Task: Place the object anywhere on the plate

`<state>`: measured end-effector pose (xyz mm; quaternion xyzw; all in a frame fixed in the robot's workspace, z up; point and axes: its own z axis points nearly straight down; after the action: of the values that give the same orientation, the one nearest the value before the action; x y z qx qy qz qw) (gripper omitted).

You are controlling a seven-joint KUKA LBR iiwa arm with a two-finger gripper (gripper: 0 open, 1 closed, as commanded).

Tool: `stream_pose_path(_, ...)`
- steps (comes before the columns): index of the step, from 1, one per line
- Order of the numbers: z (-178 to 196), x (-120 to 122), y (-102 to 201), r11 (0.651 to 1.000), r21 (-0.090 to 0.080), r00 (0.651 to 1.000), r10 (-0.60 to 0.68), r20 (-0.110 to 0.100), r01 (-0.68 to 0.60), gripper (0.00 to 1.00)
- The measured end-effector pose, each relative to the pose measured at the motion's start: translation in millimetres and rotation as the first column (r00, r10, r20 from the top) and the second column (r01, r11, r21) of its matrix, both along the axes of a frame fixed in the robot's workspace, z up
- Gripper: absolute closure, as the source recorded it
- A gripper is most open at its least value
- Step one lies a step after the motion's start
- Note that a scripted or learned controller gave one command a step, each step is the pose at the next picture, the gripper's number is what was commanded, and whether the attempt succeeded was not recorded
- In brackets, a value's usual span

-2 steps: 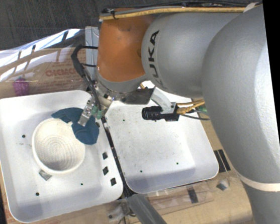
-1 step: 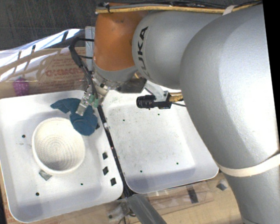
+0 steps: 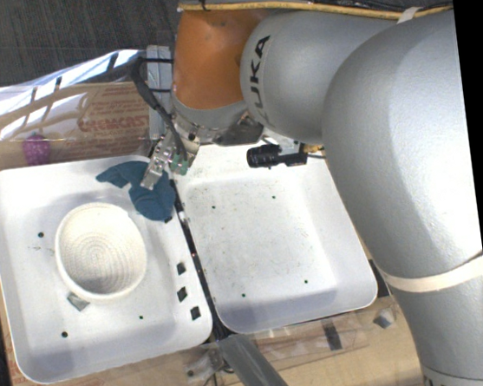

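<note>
A round white ribbed plate (image 3: 101, 249) lies in the left bin (image 3: 33, 344). A dark blue cloth-like object (image 3: 141, 190) hangs at the bin's upper right, just beyond the plate's rim. My gripper (image 3: 158, 169) sits right over this blue object, near the divide between the two bins, and the cloth appears pinched at its tip. The large grey arm with its orange band (image 3: 208, 61) comes in from the right and covers much of the right side.
The right bin (image 3: 265, 246) lies under the arm. A small grey piece (image 3: 77, 300) rests by the plate's lower left. Shiny plastic wrap (image 3: 46, 98) and a purple item (image 3: 37, 150) lie behind the left bin. A grey bracket (image 3: 254, 370) sits below the bins.
</note>
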<state>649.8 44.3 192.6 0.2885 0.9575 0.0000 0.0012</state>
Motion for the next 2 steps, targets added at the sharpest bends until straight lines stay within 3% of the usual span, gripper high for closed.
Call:
stream_pose_path(1,46,0,-19,0.95,-0.001,0.95,0.313,0.0,-0.313,1.0)
stream_pose_path(2,67,-62,58,0.901,0.0,0.901,0.433,-0.002,-0.433,1.0)
